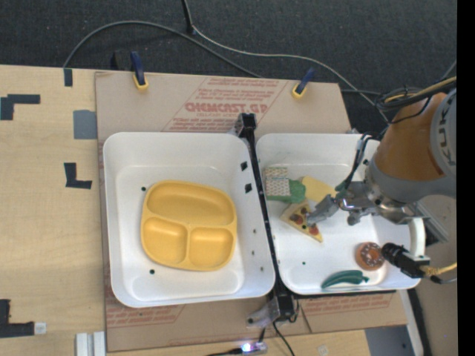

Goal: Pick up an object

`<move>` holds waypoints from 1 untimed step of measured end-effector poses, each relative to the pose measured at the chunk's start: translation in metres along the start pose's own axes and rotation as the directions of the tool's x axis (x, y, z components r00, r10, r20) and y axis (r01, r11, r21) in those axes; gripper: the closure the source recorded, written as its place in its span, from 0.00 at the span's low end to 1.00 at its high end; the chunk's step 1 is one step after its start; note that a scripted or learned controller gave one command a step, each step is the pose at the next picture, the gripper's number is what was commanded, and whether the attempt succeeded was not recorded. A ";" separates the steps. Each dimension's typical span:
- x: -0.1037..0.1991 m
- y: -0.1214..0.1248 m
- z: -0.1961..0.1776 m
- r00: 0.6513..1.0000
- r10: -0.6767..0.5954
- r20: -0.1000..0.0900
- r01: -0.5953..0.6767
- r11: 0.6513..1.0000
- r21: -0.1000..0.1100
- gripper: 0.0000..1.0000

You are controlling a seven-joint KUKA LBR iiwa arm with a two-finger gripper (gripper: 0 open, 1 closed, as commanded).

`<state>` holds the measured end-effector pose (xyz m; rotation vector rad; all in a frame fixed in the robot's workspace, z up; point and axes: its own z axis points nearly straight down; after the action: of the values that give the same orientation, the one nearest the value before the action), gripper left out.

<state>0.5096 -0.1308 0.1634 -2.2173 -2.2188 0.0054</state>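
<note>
arm [415,154] cut off at right

Right bin [312,137] – white, shallow; its walls surround the gripper [320,213]. Left bin [119,199] – white, touching the right bin, toward the view's left of the gripper. Yellow divided plate [189,225] – lies flat in the left bin, well apart from the gripper. Cardboard sheet [215,106] – under both bins. Two yellow-tipped clamps [138,73] – on the sheet's far edge, beyond the gripper.

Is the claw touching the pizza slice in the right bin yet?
Cannot tell. In the camera view the claw overlaps the upper edge of the pizza slice, but the slanted look-down hides whether it rests on the slice or hangs above it.
</note>
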 end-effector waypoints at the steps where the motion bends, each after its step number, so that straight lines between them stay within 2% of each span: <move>1: 0.004 0.002 0.064 1.000 0.000 0.000 0.000 1.000 0.001 0.00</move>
<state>0.5108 -0.1264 0.0996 -2.2163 -2.2180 0.0065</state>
